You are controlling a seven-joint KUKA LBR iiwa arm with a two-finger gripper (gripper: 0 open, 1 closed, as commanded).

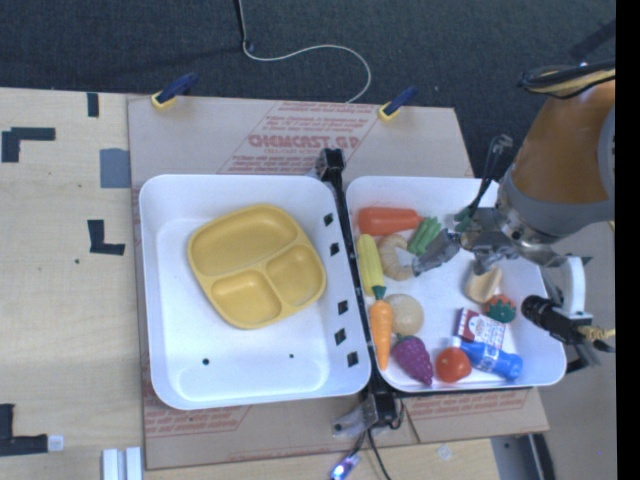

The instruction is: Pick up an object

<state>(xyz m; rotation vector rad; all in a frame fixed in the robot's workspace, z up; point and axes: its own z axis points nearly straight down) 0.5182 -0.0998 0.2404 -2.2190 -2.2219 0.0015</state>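
arm [560, 168] over r bin [440, 193] r edge | l bin [160, 268]: yellow tray [257, 265]

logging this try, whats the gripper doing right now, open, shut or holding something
gripper: low over the right bin, beside the green vegetable; whether it is open, shut or holding anything cannot be told.

Dark grey carpet floor [120, 18]; pale wooden desk [60, 308] with black marks; brown cardboard sheet [290, 138]; thin white cable [300, 53]
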